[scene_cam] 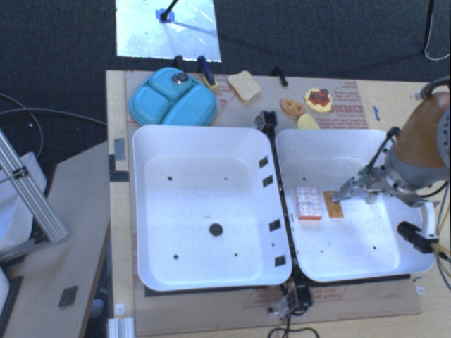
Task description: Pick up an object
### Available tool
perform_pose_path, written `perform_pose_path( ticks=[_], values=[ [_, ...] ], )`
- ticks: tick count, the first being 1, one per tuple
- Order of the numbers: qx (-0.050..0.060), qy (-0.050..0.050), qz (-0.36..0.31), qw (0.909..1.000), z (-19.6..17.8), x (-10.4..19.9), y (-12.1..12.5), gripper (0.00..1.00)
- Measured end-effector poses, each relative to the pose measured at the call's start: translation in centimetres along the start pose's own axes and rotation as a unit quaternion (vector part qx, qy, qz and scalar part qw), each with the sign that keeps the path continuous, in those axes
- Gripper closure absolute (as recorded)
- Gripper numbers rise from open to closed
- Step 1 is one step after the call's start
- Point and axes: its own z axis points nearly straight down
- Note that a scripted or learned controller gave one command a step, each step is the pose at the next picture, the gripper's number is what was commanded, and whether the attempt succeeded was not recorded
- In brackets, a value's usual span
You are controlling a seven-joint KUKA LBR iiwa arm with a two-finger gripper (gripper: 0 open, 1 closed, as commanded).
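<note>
A: Gripper state?

B: Cannot tell. Two-finger grey gripper (pixel 339 196) low in the right-hand shallow white bin (pixel 373 143), tip right over a small orange-brown flat block (pixel 334 209). Too blurred at the tip to call it spread or pressed together. Not logging a hold.

A: Target?

B: Probably that orange-brown block, on the right bin's floor, left of centre. Just beside it on its left, touching or nearly so, a white rectangular block with a red dotted pattern (pixel 308 203).

A: Advice for the step?

B: Centre over the orange block only. Come straight down, close across its narrow side, then lift vertically. Keep off the patterned block, or risk nudging it or pinching both. Flat, low piece, so go down to the floor before closing.

A: Obstacles?

B: Patterned neighbour, mainly. Black divider (pixel 278 189) between the bins near on the left, so little room for a sideways approach from there. Bin walls well apart from the target.

A: Other stuff?

B: Small dark round disc (pixel 215 229) on the floor of the left-hand white bin (pixel 162 143). Behind the bins on the bench: blue divided plastic plate (pixel 173 98), toy toast slice (pixel 244 85), small tan pretzel (pixel 292 106), round yellow tart with a red top (pixel 318 99), pale yellow lump (pixel 307 122). All well apart from the gripper, no bearing on the pick.
</note>
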Motion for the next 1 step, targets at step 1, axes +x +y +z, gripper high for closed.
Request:
perform_pose_path(
  ticks=[1],
  values=[
    [-0.003,-0.004,-0.004,1.0,-0.25,8.66,-0.47,0.0]
  ],
)
